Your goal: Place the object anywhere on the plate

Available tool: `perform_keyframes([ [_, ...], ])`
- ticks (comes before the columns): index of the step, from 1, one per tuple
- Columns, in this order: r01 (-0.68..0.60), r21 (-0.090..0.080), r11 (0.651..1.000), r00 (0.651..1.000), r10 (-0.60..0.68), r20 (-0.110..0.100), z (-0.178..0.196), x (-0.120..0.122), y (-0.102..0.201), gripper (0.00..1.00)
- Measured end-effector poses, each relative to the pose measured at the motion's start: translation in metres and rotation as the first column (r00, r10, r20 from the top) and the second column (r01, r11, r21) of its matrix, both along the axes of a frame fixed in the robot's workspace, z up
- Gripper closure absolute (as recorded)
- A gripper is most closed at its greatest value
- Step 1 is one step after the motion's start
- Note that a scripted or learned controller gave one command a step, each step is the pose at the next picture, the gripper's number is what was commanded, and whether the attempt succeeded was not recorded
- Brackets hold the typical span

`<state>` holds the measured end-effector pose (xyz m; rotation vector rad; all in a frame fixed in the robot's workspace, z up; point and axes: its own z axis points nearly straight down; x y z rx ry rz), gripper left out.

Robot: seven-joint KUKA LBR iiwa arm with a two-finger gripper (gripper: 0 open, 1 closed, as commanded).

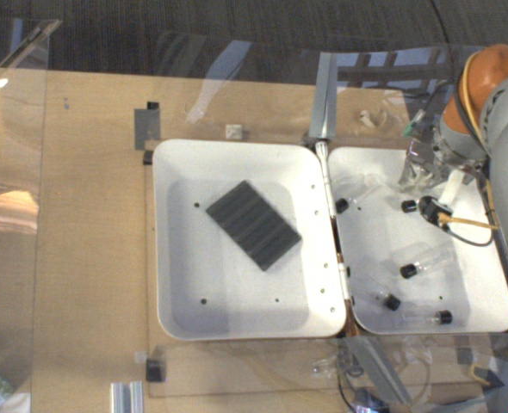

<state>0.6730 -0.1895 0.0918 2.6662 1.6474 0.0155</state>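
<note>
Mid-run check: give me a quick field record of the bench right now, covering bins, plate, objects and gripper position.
left bin: holds the dark ribbed plate, lying flat and turned diagonally, nothing on it
right bin: holds several clear vials with black caps, scattered and lying on their sides
arm: reaches in from the right, over the right bin's far corner
gripper: low over the far part of the right bin, near one vial; finger state unclear
task status: no object on the plate yet
</note>
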Motion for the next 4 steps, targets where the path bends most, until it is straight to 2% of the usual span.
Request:
perform_keyframes([
  [1, 0.010, -0.011, 1.000, 1.000, -0.010, -0.011, -0.001, -0.006, -0.010, 0.00],
  [2, 0.003, -0.010, 1.000, 1.000, -0.003, 0.000, 0.012, -0.002, -0.007, 1.00],
  [3, 0.005, -0.011, 1.000, 1.000, -0.005, -0.005, 0.011, -0.004, -0.009, 0.00],
  [4, 0.000, -0.011, 1.000, 1.000, 0.000, 0.000, 0.023, -0.002, -0.007, 1.00],
])
